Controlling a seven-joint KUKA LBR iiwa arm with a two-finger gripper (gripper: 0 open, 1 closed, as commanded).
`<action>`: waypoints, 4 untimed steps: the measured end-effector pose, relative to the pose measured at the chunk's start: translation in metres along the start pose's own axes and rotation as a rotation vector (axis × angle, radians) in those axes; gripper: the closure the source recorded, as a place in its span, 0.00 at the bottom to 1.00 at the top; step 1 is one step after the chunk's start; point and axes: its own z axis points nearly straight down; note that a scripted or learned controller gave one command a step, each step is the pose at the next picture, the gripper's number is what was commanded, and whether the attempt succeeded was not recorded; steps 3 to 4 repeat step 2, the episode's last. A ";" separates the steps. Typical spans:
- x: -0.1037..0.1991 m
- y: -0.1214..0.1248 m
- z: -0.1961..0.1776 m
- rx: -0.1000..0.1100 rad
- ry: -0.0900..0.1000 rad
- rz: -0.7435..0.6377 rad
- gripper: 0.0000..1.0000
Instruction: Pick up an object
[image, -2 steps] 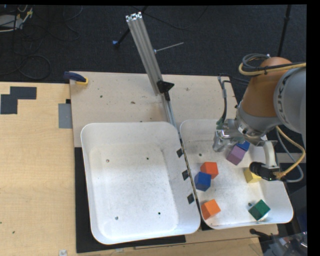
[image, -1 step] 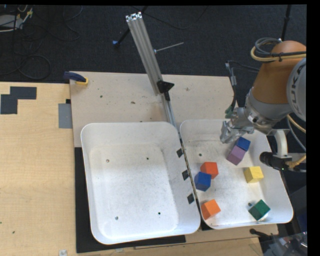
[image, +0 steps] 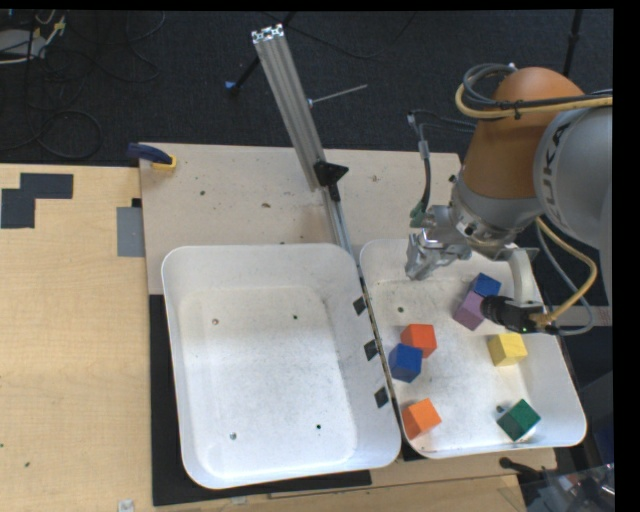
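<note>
Gripper (image: 428, 262) hangs over back part of right bin (image: 565, 420), nothing between fingers; whether fingers spread or closed, cannot tell. Blocks lie nearer front: orange block (image: 421, 338) touching blue block (image: 405, 362). Better target probably lone yellow block (image: 507, 348); center above it, descend straight.

2 bins (image: 200, 275), 7 blocks (image: 419, 339): 2 orange, 2 blue, 1 purple/yellow/green.

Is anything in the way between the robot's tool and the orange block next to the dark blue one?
Nothing visible. The tool hangs over the right bin's far end, and bare white floor lies between it and the orange block, which touches the dark blue block.
</note>
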 end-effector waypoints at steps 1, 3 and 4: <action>0.047 0.013 0.012 0.001 -0.001 0.001 1.00; 0.095 0.022 0.001 0.000 0.000 0.001 1.00; 0.095 0.022 0.001 0.000 0.000 0.001 1.00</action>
